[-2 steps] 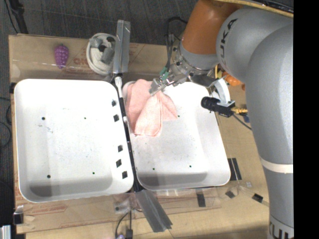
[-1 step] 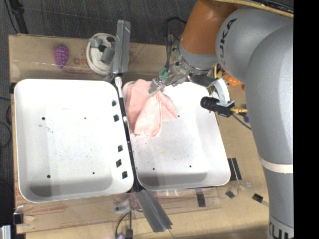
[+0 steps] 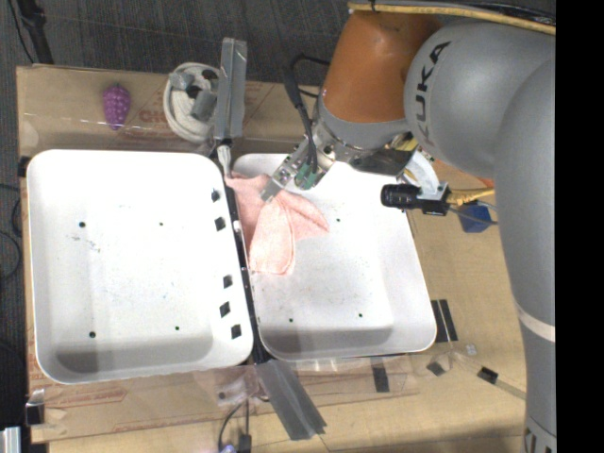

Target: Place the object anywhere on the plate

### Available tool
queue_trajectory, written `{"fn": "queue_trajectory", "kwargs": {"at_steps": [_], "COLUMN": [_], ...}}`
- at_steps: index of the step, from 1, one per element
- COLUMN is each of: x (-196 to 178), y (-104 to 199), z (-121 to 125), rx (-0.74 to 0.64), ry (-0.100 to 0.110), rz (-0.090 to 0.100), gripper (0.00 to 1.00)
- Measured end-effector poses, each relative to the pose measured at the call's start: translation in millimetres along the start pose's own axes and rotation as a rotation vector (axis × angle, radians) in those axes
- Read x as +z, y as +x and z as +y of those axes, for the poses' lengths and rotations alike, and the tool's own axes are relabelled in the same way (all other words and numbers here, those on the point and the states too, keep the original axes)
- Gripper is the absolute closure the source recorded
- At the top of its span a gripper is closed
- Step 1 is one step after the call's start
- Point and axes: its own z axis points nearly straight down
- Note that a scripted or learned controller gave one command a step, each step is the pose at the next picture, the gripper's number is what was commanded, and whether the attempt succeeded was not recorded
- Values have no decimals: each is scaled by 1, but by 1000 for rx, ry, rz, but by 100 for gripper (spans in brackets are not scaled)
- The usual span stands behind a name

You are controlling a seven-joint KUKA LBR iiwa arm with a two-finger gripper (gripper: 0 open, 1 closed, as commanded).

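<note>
Two shallow white bins sit side by side on the bench; the left bin and the right bin meet along a dark divider with small black clips down its length. A pink cloth lies in the right bin, crumpled against the wall nearest the left bin, in the upper left part of that bin; one fold hangs down toward the bin's middle, and another spreads to the right.

The grey arm, with its orange band above the wrist, reaches in from the right and bends down over the back of the right bin; the gripper hangs at the upper edge of the cloth, its tip touching or just above the pink fabric. The gripper's end is small and partly blurred; I cannot tell how wide it stands, nor whether any cloth is caught in it.

Behind the bins, on the brown board at the far side of the bench, lies a small purple object, well apart from the arm; near it sits a coil of white cable beside a grey upright post. A black cylindrical part juts out beside the arm over the right bin's far right corner.
</note>
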Motion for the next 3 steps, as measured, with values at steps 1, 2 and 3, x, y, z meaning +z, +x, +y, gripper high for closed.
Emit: {"fn": "queue_trajectory", "kwargs": {"at_steps": [1, 2, 3], "x": [-5, -4, 6], "y": [53, 110, 159], "z": [14, 18, 29], "rx": [-405, -771, -776], "ry": [0, 0, 0], "rz": [-1, -1, -1], "gripper": [100, 100, 100]}}
